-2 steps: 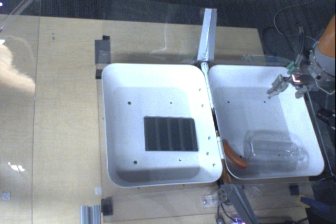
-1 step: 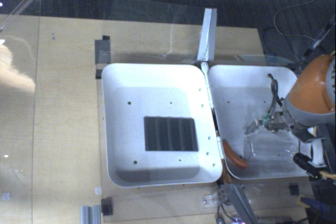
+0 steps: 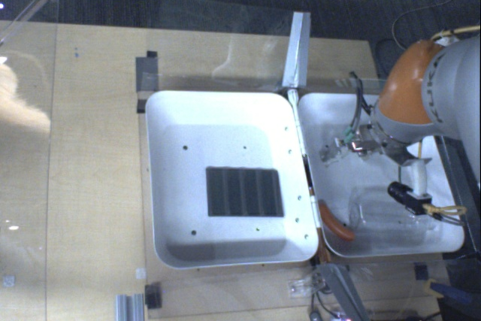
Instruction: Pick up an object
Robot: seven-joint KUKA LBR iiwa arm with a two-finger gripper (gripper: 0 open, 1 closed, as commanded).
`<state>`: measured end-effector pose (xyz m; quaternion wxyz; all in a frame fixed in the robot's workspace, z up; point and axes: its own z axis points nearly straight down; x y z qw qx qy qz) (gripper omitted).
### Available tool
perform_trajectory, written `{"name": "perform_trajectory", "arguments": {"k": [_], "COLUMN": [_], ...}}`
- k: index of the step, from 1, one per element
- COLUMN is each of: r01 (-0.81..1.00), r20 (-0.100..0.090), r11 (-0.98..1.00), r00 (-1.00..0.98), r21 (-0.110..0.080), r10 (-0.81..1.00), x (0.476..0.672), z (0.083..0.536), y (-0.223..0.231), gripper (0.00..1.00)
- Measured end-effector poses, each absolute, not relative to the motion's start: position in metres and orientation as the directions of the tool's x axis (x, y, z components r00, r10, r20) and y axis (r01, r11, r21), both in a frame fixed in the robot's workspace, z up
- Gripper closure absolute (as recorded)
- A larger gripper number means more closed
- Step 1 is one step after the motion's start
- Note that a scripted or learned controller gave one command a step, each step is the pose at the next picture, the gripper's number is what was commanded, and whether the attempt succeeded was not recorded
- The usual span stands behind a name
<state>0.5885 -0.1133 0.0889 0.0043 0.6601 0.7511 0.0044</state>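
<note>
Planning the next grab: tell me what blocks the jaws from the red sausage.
Nothing visible does. Bare white floor separates the jaws from the red sausage at the right bin's front left corner; a clear container lies close beside it.

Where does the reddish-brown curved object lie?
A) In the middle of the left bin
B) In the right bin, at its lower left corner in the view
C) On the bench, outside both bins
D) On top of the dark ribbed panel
B: the reddish-brown curved object rests inside the right bin, against its lower left wall.
</note>
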Motion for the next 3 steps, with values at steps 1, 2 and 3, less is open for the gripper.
{"name": "perform_trajectory", "arguments": {"k": [1,2,3], "r01": [0.975,0.998,0.998], "r20": [-0.003,-0.001,-0.002], "r11": [0.221,0.059,0.069], "r00": [-0.221,-0.059,-0.069], "r21": [0.007,0.005,0.008], "r10": [0.975,0.998,0.998], "x": [0.595,0.572,0.661], "z": [0.204,0.095,0.087], "y": [-0.113,-0.091,-0.107], "gripper": [0.00,0.00,0.00]}}
